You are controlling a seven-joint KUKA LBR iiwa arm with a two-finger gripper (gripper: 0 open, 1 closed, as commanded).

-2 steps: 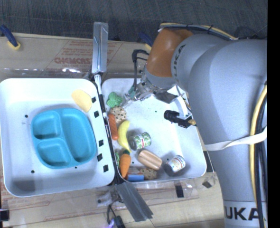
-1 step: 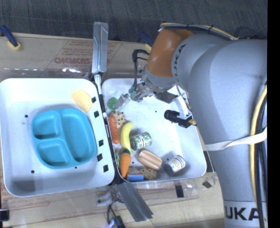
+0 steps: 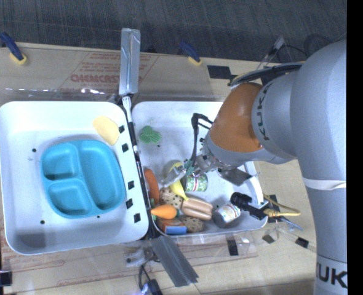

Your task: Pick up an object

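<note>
My gripper [image 3: 195, 166] hangs low over the middle of the right bin [image 3: 169, 112], under the orange-banded wrist. Right below it stands a small can with a green and red label [image 3: 197, 182], touching or nearly touching the gripper's tip. Around the can lie a yellow banana-like piece [image 3: 178, 188], a hot dog bun [image 3: 197, 208], a silver can on its side [image 3: 226, 214], an orange carrot [image 3: 163, 212], a long reddish sausage [image 3: 151, 184] and a brown cookie [image 3: 168, 196]. A green leafy toy [image 3: 149, 135] lies apart toward the bin's back left.
The left bin [image 3: 21, 128] holds a blue three-compartment tray [image 3: 83, 177] and a pale yellow piece [image 3: 106, 129] by its back right corner. A blue item [image 3: 175, 230] lies at the right bin's front wall. The arm covers the right bin's right half.
</note>
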